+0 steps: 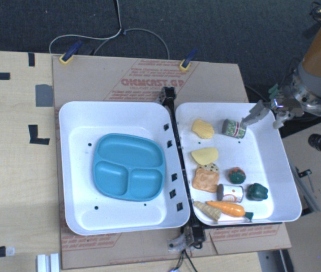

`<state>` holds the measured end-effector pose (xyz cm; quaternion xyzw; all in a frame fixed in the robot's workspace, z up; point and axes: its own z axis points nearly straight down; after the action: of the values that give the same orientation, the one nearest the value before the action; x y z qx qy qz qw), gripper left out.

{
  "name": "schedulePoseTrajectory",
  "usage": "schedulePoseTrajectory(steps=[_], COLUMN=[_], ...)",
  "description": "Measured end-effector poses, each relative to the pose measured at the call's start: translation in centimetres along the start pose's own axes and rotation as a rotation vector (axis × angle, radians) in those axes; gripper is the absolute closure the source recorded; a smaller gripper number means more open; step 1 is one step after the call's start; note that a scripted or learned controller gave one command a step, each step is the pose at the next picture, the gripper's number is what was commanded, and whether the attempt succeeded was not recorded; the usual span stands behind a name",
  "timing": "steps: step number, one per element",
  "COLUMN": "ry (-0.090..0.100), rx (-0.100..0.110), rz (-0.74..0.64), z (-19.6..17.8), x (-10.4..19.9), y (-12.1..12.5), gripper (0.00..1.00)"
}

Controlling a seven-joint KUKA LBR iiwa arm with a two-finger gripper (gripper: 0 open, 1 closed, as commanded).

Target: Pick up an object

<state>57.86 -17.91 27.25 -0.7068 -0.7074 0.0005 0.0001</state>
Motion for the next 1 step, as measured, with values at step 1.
schedulePoseTrajectory(steps=[1], ry=[0.001], rx=[0.009], rz=[-0.002], z=[18.52], x=[-0.75], y=[5.06], gripper=[0.00])
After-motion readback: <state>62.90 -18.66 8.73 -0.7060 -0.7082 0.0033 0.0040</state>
